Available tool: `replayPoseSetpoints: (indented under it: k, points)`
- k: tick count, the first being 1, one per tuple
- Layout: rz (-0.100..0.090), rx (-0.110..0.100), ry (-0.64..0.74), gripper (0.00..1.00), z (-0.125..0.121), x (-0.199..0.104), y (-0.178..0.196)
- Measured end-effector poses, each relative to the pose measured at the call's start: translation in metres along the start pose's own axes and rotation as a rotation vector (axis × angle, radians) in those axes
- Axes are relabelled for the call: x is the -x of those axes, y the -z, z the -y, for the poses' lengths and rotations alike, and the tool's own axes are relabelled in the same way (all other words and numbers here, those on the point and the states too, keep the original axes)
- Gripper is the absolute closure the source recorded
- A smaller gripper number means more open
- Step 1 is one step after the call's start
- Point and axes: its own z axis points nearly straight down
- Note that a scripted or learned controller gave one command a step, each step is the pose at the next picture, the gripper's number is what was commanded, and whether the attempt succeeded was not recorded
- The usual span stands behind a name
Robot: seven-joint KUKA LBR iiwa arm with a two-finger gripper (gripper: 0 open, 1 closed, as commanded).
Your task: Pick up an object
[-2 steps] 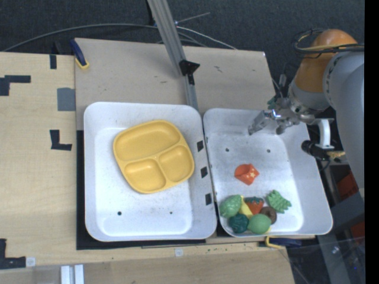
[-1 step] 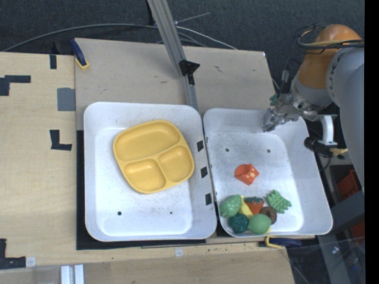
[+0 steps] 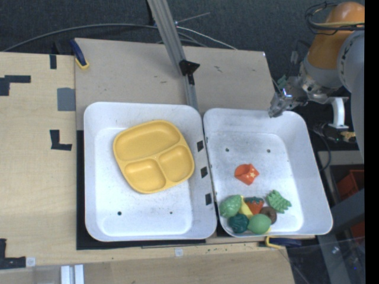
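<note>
While the gripper (image 3: pixel 277 110) hangs over the far rim of the right bin (image 3: pixel 296 123), near its back corner, the closest loose object, a red block (image 3: pixel 247 173), lies alone on the bin floor, toward the camera and a little to the left of the jaws. If the jaws are apart or together, I cannot tell. More toys (image 3: pixel 254 213) crowd the near edge, further away.

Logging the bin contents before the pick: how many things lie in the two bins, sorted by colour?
Yellow: 2, the divided plate and a piece partly hidden in the pile
Red or orange: 2
Green: 4
Brown: 1
Total: 9
</note>
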Motion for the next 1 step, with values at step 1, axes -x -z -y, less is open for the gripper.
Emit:
replayPoseSetpoints:
  k: [1]
  points:
    - [0.0, 0.0, 0.001, 1.0, 0.0, -0.0112, 0.0535]
